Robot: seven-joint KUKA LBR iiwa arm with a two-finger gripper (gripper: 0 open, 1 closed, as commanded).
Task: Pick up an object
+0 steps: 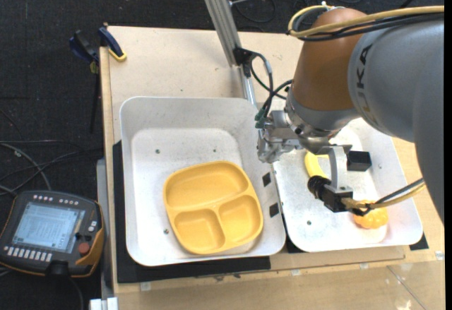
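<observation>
A yellow banana (312,163) lies in the right bin (311,227), partly covered by the wrist. A small yellow-orange fruit (371,218) rests near that bin's front right corner. A yellow three-compartment plate (212,207) sits in the left bin (145,153). My gripper (267,149) hangs low over the shared rim between the two bins, left of the banana and up-right of the plate. Nothing is visibly held in it.
A slanted aluminium post (220,8) rises behind the bins, close to the gripper. A blue and yellow clamp (99,44) is fixed at the bench's back left corner. A teach pendant (46,231) lies off the bench at the lower left.
</observation>
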